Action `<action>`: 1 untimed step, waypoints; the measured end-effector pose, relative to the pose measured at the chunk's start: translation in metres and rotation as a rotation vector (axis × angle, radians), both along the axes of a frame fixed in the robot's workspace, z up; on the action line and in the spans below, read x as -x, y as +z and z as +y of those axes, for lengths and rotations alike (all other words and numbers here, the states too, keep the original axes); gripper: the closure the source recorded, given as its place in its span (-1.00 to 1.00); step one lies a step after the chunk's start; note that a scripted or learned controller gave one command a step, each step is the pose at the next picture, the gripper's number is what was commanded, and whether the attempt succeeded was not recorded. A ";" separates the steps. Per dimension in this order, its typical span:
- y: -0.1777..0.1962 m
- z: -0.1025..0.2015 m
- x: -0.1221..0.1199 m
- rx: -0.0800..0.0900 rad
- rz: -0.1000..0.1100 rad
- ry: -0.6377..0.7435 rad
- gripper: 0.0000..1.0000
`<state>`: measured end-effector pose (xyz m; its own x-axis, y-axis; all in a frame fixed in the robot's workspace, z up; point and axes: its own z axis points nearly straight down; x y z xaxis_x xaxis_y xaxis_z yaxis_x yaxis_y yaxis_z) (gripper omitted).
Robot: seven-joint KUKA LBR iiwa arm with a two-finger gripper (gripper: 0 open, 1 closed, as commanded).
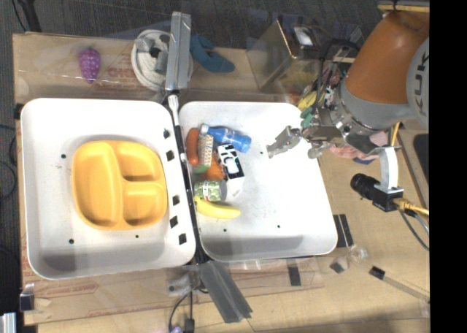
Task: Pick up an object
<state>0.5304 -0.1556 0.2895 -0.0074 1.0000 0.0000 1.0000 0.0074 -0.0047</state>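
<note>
Camera view: the smooth, curved yellow banana (217, 209) lies lengthwise left-to-right, down-left of the metal jaws (292, 139), whose gap I cannot tell, beside a glossy blue bottle (228, 136).

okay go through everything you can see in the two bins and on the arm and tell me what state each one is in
gripper: over the right bin, nothing between its fingers
yellow tray: lying flat in the left bin, compartments up
blue bottle: on its side in the right bin
banana: lying flat at the near end of the pile
green can: on its side beside the banana
right bin: objects piled along its left wall
</note>
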 end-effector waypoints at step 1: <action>-0.174 0.026 -0.007 0.007 -0.007 -0.026 -1.00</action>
